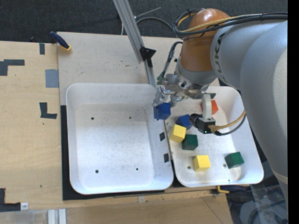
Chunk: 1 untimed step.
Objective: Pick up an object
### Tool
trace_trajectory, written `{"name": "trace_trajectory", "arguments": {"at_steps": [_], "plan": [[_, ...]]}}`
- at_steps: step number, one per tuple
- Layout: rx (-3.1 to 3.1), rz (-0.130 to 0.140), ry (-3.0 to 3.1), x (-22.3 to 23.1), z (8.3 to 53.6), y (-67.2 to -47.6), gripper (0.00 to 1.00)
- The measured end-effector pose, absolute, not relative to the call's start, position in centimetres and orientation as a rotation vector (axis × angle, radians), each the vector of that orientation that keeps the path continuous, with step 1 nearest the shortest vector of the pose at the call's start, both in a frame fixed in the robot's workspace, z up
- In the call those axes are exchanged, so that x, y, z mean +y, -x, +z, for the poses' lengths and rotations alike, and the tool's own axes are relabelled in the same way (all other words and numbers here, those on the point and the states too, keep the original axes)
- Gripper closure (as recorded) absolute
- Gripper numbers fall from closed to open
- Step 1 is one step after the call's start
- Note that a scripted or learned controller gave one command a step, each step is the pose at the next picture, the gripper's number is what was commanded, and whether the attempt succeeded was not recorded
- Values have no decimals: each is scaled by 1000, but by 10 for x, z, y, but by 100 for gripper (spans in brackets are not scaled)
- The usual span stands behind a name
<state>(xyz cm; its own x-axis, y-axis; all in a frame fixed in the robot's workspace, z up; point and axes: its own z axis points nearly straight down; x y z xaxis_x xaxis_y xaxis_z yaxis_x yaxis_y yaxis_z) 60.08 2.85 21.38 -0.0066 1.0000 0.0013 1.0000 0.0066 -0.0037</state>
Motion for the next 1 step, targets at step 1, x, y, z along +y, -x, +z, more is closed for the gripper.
{"name": "trace_trajectory", "arguments": {"at_steps": [1], "plan": [[-2227,1,2212,75,211,-604,100]]}}
